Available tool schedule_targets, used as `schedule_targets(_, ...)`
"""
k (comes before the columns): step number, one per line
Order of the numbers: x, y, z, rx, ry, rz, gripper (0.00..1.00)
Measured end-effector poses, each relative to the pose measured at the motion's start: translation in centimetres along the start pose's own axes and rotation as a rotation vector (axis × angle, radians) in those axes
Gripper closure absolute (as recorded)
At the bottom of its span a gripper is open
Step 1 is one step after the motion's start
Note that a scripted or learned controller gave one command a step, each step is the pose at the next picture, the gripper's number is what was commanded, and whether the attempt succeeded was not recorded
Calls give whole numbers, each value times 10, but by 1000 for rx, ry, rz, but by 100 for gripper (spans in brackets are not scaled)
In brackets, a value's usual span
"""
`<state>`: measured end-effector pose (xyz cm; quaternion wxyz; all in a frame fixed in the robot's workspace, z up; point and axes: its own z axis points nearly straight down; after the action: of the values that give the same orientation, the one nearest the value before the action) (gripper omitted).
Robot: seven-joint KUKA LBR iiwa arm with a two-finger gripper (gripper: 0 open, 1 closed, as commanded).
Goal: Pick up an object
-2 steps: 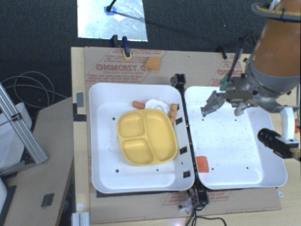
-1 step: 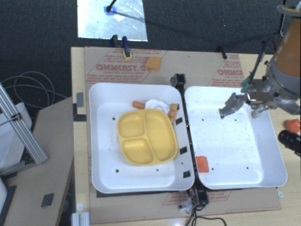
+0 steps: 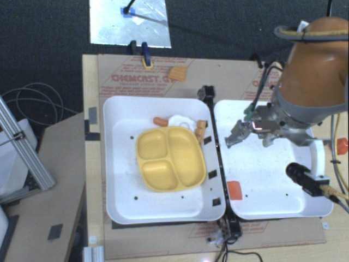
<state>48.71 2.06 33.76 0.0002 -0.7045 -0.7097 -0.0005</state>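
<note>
Our gripper (image 3: 239, 134) hangs low over the far-left part of the right bin (image 3: 272, 184) — open or closed, we cannot tell. It is probably there for the orange block (image 3: 234, 190), near-left in that bin — the tray (image 3: 170, 160) lies in the left bin (image 3: 122, 201).

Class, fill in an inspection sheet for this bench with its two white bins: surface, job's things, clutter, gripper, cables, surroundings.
Surface: cardboard-covered bench bearing the left bin and right bin, side by side.
Job's things: yellow divided plate, orange sausage-shaped piece and small brown piece in the left bin; orange block in the right bin.
Clutter: tan slab on the bench behind the bins.
Gripper: gripper over the right bin; nothing seen held.
Cables: looped cables left of the bench.
Surroundings: dark floor, foil sheet.
</note>
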Motion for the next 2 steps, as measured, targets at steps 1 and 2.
schedule_targets(1, -25, 0, -95, -12, -1, 4, 0)
schedule_targets(2, -57, -1, -23, 2, -2, 10, 0)
